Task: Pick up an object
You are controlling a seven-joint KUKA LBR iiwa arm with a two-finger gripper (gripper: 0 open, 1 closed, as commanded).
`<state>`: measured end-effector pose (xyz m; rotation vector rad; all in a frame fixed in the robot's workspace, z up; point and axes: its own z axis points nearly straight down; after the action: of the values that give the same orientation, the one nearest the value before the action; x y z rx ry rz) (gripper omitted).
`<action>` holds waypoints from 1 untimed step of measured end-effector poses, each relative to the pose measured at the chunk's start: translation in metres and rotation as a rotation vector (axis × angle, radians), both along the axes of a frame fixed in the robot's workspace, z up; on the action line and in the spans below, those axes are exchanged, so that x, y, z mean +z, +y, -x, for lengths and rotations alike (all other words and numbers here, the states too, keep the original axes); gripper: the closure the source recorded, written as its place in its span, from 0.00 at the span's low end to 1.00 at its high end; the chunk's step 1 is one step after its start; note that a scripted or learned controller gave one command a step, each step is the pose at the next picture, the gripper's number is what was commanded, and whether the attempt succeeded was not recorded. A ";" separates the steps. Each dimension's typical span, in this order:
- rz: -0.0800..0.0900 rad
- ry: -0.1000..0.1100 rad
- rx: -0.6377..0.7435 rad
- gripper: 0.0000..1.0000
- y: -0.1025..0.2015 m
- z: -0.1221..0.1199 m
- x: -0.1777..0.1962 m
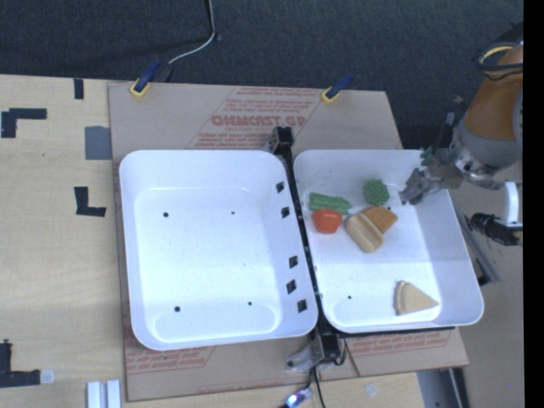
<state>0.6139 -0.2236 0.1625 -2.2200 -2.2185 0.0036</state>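
Note:
The right bin [442,253] holds several toy foods. A green pod [329,201] lies by a red tomato-like piece [327,221] near the divider. A small green leafy piece [376,191] sits further back, with a tan and orange bread-like piece [371,227] just in front of it. A tan wedge [413,297] rests near the front rim. My gripper [414,189] hangs over the bin's far right side, just right of the green leafy piece and apart from it. Nothing shows between its dark tips.
The left bin [204,245] sits beside the right one on a cardboard sheet [255,117] held by yellow and blue clamps. A white cable [200,24] runs over the dark floor behind. The arm's orange band [493,109] stands at the right edge.

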 end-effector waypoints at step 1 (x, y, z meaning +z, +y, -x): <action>0.000 0.003 0.000 1.00 0.000 0.035 -0.045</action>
<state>0.5789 -0.2234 0.1178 -2.2181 -2.2169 0.0069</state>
